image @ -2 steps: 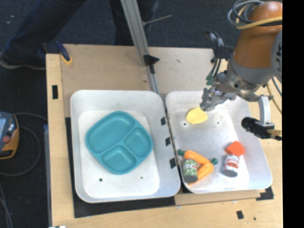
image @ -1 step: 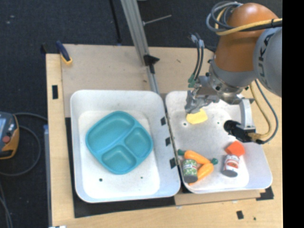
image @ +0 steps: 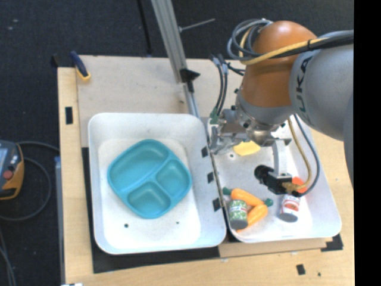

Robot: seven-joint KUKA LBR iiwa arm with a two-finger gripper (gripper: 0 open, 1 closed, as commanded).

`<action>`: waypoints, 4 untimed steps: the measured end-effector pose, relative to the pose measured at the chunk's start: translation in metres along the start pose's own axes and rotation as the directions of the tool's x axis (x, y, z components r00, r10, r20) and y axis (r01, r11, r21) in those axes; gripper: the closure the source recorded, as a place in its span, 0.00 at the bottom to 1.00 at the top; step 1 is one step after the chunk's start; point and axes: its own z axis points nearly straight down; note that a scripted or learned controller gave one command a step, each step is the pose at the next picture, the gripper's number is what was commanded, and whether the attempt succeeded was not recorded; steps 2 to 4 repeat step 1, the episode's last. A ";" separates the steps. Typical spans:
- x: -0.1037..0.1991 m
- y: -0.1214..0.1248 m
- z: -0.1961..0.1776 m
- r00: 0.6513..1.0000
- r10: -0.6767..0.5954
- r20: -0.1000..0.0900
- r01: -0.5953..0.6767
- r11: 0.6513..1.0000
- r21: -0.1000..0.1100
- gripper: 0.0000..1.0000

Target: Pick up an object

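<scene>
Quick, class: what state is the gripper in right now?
Gripper: cannot be told; it hangs over the right bin near a yellow object.

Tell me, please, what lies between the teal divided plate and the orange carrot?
In the camera view, between the teal divided plastic plate and the orange carrot lie bare white floor of the left bin and the bins' adjoining rims.
</scene>
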 end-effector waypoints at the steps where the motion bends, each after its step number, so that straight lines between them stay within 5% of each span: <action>1: 0.050 -0.006 0.025 1.000 -0.001 -0.001 0.001 1.000 0.001 1.00; 4: 0.050 -0.006 0.025 1.000 -0.001 -0.001 0.001 1.000 0.001 1.00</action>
